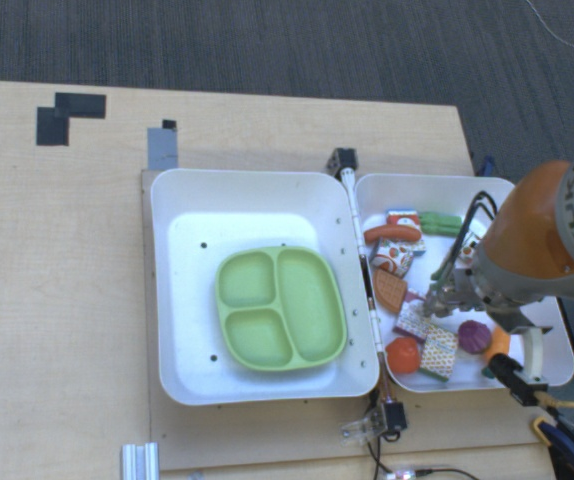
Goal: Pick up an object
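Observation:
The right bin [537, 376] holds several small toy foods: a red sausage [392, 233], a green piece [440, 223], a red-and-white packet [395, 257], a brown waffle-like piece [390, 290], a red tomato [403, 354], a patterned packet [440, 353], a purple piece [474, 336] and an orange piece [498, 343]. My gripper [435, 304] reaches down into the middle of this bin from the right, just above a pink-and-white packet [410, 321]. The grey arm with its orange band [537, 233] covers the bin's right side.
The left bin [182, 288] holds a green three-compartment tray [280, 308]. A clamp [343, 160] sits at the far end of the wall between the bins. Cables [557, 423] run at the lower right. Bare wooden bench [57, 298] lies to the left.

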